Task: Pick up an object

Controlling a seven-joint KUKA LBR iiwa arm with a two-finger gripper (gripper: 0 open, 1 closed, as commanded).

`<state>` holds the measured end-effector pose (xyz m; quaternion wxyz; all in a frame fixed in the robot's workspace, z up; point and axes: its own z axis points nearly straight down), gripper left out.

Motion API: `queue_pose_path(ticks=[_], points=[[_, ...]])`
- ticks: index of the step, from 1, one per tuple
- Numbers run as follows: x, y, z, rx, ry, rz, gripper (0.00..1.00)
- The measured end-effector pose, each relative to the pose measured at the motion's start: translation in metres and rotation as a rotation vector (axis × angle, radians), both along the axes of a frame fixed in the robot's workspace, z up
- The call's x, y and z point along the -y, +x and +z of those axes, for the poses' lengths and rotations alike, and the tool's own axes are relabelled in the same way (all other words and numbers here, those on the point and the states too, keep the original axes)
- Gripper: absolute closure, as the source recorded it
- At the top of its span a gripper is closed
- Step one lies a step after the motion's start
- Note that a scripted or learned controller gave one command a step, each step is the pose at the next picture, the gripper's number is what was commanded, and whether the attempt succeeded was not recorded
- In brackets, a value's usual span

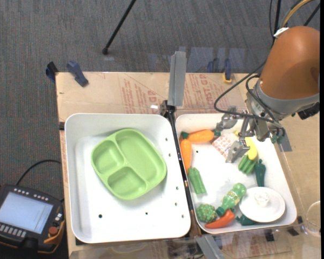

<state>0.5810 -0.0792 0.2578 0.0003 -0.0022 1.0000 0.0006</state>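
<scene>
Even, bright overhead light fills the scene, and both white bins (75, 144) look nearly washed out. Shadows are soft and short. Focus is slightly soft throughout, with little visible edge distortion.

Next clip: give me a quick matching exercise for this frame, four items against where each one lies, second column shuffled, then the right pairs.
Items:
1. green divided plate
2. white round lid
3. orange carrot
4. broccoli piece

Places:
A. right bin, top left corner
B. left bin, near its middle
C. right bin, bottom left corner
D. right bin, bottom right corner

Pairs: 1-B, 2-D, 3-A, 4-C
</scene>
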Motion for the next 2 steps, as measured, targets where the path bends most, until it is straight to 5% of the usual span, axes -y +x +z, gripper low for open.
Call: queue_pose_path(ticks=[1, 2], points=[[0.022, -0.040, -0.135, -0.017, 0.003, 0.027, 0.00], [0.053, -0.076, -0.172, -0.004, 0.001, -0.070, 0.00]])
